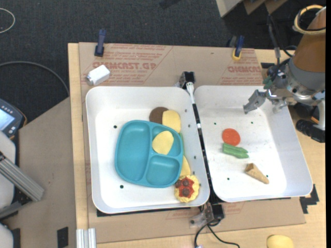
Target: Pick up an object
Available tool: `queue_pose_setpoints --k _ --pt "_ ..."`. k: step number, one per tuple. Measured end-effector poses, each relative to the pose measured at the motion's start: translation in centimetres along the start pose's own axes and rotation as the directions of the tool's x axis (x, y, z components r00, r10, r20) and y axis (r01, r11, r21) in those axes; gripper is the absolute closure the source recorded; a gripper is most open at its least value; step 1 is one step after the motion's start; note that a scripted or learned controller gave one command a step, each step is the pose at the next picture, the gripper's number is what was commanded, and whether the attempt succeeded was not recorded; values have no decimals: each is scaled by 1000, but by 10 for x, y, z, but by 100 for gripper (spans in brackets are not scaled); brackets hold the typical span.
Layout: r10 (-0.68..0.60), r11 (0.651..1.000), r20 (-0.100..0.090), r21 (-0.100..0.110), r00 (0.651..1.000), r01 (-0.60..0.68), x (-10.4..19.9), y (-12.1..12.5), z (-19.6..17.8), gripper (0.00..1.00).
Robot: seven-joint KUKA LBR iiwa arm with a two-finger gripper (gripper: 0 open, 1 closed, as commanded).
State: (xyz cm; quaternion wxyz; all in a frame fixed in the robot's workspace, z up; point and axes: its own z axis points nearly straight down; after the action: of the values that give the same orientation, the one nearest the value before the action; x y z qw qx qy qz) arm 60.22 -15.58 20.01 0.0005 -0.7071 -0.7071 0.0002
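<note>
Three items (231, 136) in right bin (289, 159) | claw (257, 101) above, apart

Robot arm (310, 61) cut off by the right edge; brown round item (156, 113) partly hidden behind a yellow piece (171, 121); yellow object (279, 241) cropped at the near edge

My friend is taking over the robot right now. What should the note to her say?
Gripper: above the right bin's far edge, holding nothing; whether it is open or shut is unclear.
Right bin: red round piece, green piece, tan wedge.
Left bin: blue tray with a yellow piece on it, other toy food around it.
Done: nothing picked.
Left: grasp and lift one object.
</note>
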Motion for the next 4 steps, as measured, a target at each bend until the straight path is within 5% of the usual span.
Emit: queue_pose_setpoints --k 1,2,3,4 --pt "-1 1000 -5 13 1000 1 45 -50 103 0" --pt "-4 1000 -3 2 1000 4 101 -125 11 0" --pt "2 1000 3 -5 1000 -2 68 -89 4 0" --pt "2 1000 -1 10 1000 -2 56 -85 115 0"
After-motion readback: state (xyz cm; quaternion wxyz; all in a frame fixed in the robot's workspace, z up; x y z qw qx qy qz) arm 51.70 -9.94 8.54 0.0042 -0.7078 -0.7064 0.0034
